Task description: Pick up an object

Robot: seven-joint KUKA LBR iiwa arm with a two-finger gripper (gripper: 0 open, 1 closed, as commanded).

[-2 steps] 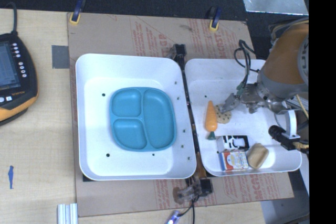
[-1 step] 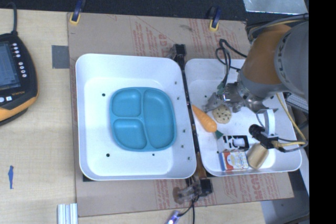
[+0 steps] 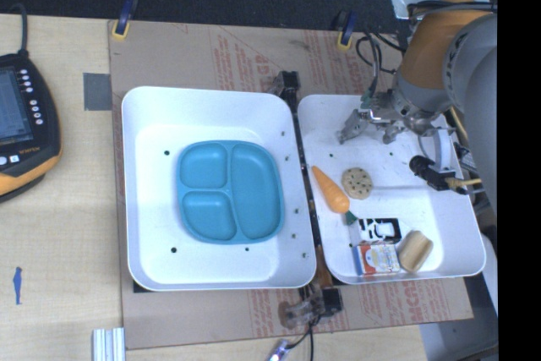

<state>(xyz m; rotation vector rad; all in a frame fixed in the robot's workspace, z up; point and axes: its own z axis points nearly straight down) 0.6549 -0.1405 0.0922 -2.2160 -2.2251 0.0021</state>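
Note:
The right bin (image 3: 461, 220) holds an orange carrot (image 3: 330, 189) by its left wall. A round chocolate-chip cookie (image 3: 357, 182) lies just right of the carrot. Near the front wall lie a small printed packet (image 3: 378, 256), a black-and-white card (image 3: 379, 228) and a tan bread-like piece (image 3: 415, 250). My gripper (image 3: 370, 134) hangs over the far part of this bin, behind the cookie and apart from it. Its fingers are spread open and nothing lies between them.
The left bin (image 3: 148, 182) carries a blue divided plate (image 3: 229, 191). A teach pendant (image 3: 19, 124) lies on the bench at far left. Clamps (image 3: 124, 17) hold the cardboard at the back. The grey arm with its orange band (image 3: 444, 34) fills the upper right.

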